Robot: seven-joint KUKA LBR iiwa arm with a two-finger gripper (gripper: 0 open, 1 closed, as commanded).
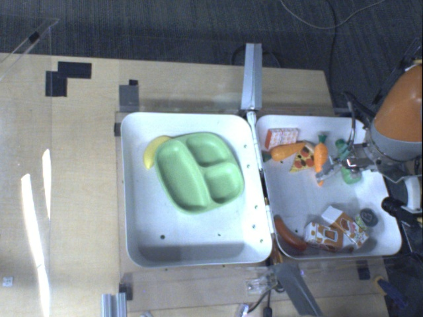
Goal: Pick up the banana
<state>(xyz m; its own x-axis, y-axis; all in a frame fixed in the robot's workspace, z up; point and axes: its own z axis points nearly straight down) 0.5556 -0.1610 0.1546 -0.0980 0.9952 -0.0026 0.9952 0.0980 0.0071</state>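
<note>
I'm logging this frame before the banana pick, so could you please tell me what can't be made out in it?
- Banana: mostly hidden under the green divided plate; a yellow end pokes out at the plate's upper left.
- Gripper: too small and cluttered to read its state.
- Arm: cut off by the right edge.
- Items in the right bin: print on the packets is too small to read.

The banana (pixel 154 149) lies mostly hidden under the green plate (pixel 198 170).
</note>
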